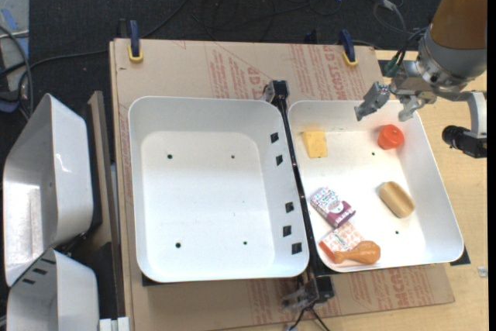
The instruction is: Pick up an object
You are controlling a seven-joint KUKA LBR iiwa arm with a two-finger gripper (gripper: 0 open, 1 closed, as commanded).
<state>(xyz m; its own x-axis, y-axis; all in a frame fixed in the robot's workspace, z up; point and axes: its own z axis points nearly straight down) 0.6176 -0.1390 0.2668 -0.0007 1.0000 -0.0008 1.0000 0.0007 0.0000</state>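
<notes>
My gripper [389, 106] hangs open above the back of the right bin [446, 221], its two fingers spread with nothing between them. Just in front and to its right lies an orange-red round cap [391, 137]. A yellow block [315, 143] sits to the left near the divider. Further forward lie a tan bread roll [396, 198], a small pink and white carton [332, 206], and an orange drumstick-shaped toy [358, 251] resting on a red and white packet [339, 238].
The left bin [155, 120] stands beside the right one, joined by a black clamp strip [288, 167]. White tubs [39, 182] sit off the bench at the left. Blue and yellow clamps [136, 43] hold the board's back edge.
</notes>
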